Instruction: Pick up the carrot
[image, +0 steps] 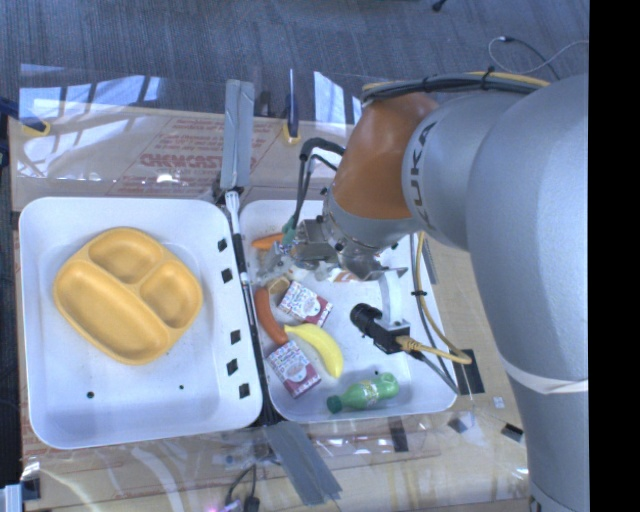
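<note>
Orange carrot (266, 241) pokes out just up-left of the banana (318, 346), tucked by the right bin's (432, 398) left wall. Our gripper (300, 245) hangs right beside it; we can't tell the finger state. We'd come down straight, clear of the wall.

The arm's grey bulk (500, 200) is running off the right and near edges, and its orange-banded wrist is blocking the far part of the right bin (440, 395). The gripper (300, 245) is sitting under that wrist, its fingers too hidden to judge. The carrot (266, 241) is showing as just an orange sliver (the rest is lying beneath the wrist). Print on the two small cartons (303, 303) is blurring beyond reading.
</note>
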